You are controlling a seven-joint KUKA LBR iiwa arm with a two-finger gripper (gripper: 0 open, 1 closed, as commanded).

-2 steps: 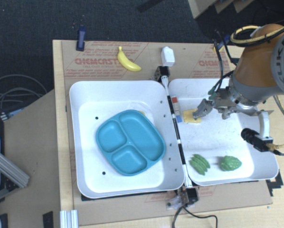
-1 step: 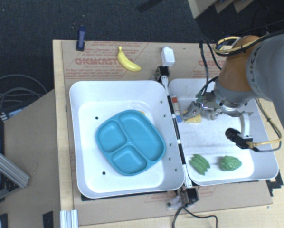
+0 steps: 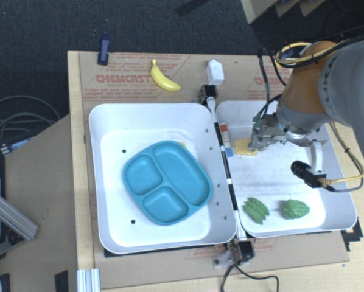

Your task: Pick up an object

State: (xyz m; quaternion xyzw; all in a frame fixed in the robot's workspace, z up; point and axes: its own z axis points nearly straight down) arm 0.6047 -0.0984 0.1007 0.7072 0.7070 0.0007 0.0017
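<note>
**End effector low over a yellow block in the right bin**

Reaching in from the right: grey arm (image 3: 346,78) with orange band, end effector (image 3: 262,140) down in the far-left part of the right bin (image 3: 337,215). Cannot tell whether open or closed; fingertips too small and dark to read against the bin floor. Directly under and just left of it, a small pale yellow block (image 3: 245,149), close to the divider between the bins. Long axis of the block roughly left to right, its right end hidden beneath the end effector, its left end pointing at the divider. Touching or merely overlapped, impossible to say.

Near side of the same bin: a green leafy piece (image 3: 255,209) lying slantwise, long axis running far-left to near-right, and beside it to the right a rounder green lump (image 3: 296,209), the two apart from each other and well apart from the block.

Left bin (image 3: 103,163): a blue divided plate (image 3: 165,181) with three compartments, lying flat near the middle.

On the counter (image 3: 78,163) beyond the bins: a yellow banana (image 3: 162,78), curved, pointing far-left to near-right; a small white object (image 3: 215,71) to its right; a small blue object (image 3: 104,48) at the far-left corner.
</note>
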